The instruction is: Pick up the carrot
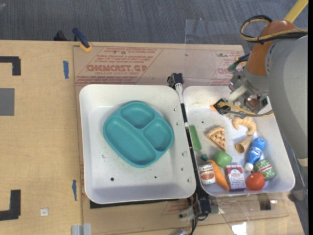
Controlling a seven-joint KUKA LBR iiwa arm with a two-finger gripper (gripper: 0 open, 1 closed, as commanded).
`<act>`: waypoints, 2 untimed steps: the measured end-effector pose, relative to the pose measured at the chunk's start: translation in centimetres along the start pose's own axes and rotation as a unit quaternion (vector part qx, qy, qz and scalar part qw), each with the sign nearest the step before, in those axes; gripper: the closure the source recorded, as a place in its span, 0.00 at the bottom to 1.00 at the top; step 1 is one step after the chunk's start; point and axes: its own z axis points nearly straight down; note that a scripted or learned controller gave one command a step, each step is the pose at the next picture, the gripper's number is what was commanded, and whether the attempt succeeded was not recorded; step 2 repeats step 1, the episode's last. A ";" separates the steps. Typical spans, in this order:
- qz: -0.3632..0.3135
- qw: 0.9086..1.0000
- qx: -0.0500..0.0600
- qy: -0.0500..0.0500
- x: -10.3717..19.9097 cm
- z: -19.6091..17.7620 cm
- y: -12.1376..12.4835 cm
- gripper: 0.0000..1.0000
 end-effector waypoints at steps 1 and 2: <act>0.000 1.000 0.001 -0.001 0.0 0.1 -0.1 0.00; 0.000 1.000 0.001 -0.001 0.0 0.1 -0.1 0.00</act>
